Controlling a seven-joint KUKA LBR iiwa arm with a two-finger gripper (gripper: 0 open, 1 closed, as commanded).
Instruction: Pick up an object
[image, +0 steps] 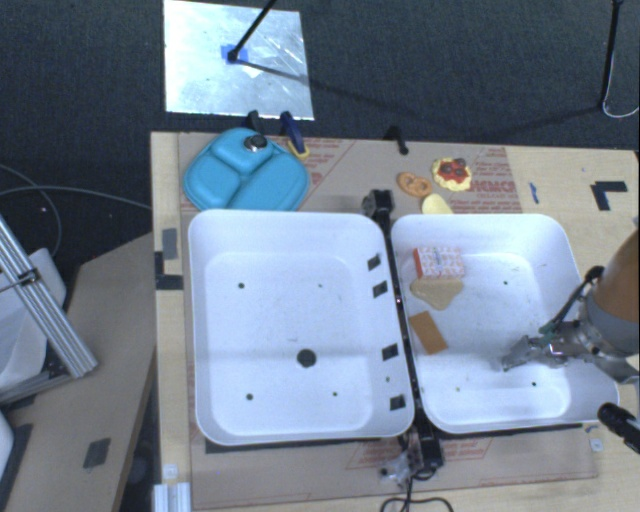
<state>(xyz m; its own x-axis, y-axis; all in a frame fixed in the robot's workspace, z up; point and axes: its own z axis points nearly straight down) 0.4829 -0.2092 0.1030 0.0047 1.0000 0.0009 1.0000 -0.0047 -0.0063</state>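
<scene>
The right bin (560, 240) holds three small things near its left wall: a red and white box (438, 262), a flat tan cookie-shaped piece (437, 292) just below it, and a brown rectangular slab (428, 332). My gripper (522, 353) hangs low over the right part of this bin's floor, well to the right of the brown slab and apart from all three. I see nothing in it. The grey arm (612, 318) comes in from the right edge. A small dark round thing (306, 358) lies on the floor of the left bin (215, 300).
Behind the bins on the bench lie a blue divided plate (247, 172), a pretzel-shaped toy (412, 184), a small pizza-like toy (452, 172) and a yellow piece (436, 205). A black clip strip (392, 300) runs between the bins. A shiny sheet (238, 58) lies on the floor beyond.
</scene>
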